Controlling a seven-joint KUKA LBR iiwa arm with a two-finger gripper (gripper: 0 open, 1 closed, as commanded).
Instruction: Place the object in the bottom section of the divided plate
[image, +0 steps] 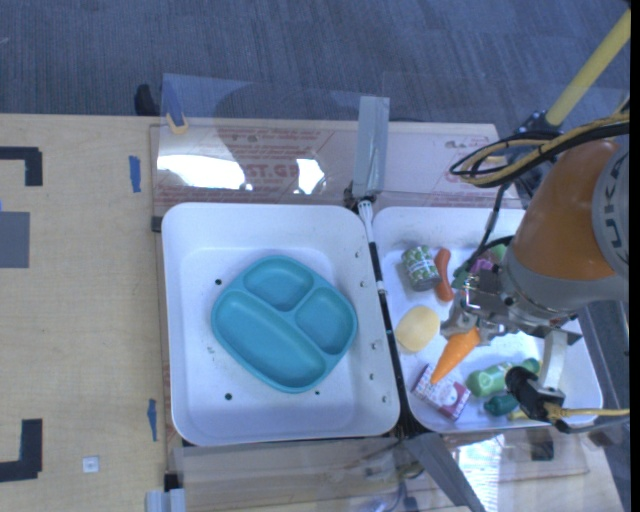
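Teal divided plate (285, 322) in left bin (190, 330), toy food beside arm (565, 230)

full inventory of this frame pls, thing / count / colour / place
shallow white plastic bins: 2, white, side by side on the bench
teal three-section divided plate: 1, teal, middle of the left bin
pale yellow round toy: 1, pale yellow, right bin, near the divider
orange toy carrot: 1, orange, right bin, under the claw
green wrapped toy: 1, green, far end of the right bin
small orange-red piece: 1, orange-red, beside the green wrapped toy
pink and white box: 1, pink and white, near end of the right bin
green toys: a few, green, near right of the right bin
arm: 1, grey with an orange band, from the right
claw: 1, metal, over the carrot's top
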